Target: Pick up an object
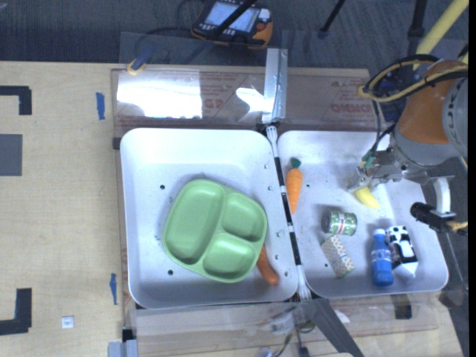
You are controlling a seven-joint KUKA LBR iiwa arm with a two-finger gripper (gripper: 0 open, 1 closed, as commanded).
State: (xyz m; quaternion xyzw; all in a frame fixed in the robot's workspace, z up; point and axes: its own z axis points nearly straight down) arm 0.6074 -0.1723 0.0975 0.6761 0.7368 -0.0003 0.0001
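Overhead, two bins, one green plate, two carrots, claw grip unclear

- We see a green divided plate lying flat in the left bin, tilted slightly off square, with three compartments facing up.
- An orange carrot-like piece pokes out from under the plate's lower right edge.
- A toy carrot with a green top lies lengthwise along the right bin's left wall.
- A small yellow object lies near the right bin's upper middle.
- A green-labelled can lies on its side at the bin's centre.
- A patterned, greyish block lies just below the can, slanted.
- A blue bottle lies lengthwise toward the lower right.
- A black-and-white item lies just beside the bottle's right.
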